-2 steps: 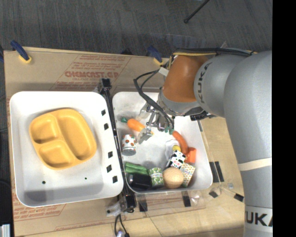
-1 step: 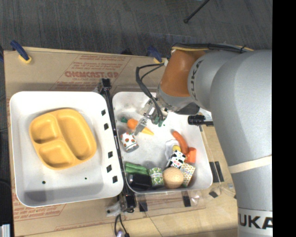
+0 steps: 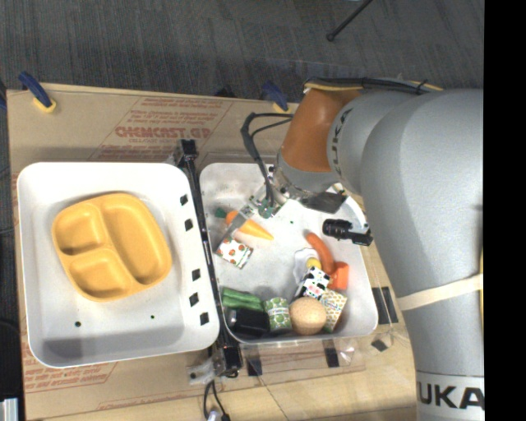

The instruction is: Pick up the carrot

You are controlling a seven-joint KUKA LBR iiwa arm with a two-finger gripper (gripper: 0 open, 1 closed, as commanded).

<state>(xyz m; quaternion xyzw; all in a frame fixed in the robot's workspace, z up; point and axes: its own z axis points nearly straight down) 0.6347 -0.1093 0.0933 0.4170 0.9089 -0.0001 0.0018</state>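
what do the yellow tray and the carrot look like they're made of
Yellow tray: likely moulded plastic; it has a smooth, even colour with a soft sheen and rounded compartment walls.
Carrot: probably a plastic toy; its orange is flat and uniform with a clean tapered shape, though it is small in the view, so this is less certain.

Bench top (image 3: 107,123): brown cardboard sheet with red printed lettering, partly readable as "CHEMCAST GP". Blue clamps at its far edge, one at the left corner (image 3: 37,90), another near the middle (image 3: 274,94). Beyond the bench, dark grey carpeted floor (image 3: 164,37). A thin dark rod (image 3: 349,18) crosses the floor at top, slanted. Pale wood surface (image 3: 386,362) visible at the near right. Lighting even, soft shadows only.
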